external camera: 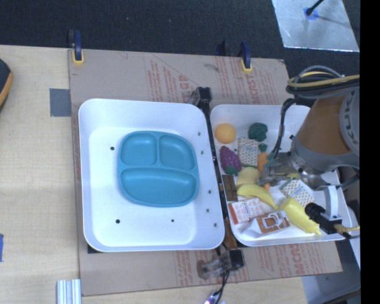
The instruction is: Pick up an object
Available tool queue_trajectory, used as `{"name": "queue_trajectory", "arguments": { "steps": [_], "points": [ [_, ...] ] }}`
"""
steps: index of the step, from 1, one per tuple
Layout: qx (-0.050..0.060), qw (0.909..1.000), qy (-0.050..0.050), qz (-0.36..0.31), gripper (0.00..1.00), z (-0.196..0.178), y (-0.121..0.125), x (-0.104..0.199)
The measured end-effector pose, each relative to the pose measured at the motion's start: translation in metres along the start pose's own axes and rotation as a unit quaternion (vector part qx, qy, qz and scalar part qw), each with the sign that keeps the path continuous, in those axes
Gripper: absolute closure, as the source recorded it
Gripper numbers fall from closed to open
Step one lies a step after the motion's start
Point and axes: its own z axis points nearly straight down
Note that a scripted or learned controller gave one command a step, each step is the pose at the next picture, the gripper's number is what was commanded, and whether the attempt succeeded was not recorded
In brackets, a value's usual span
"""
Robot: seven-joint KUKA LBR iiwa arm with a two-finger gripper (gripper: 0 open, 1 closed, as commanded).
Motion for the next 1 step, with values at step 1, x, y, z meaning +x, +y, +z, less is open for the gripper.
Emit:
{"name": "queue_trajectory", "arguments": {
  "steps": [1],
  "points": [
    [0.0,1.0,0.0,0.001,1.0,-0.0014,0.0582,0.0072]
  ]
}}
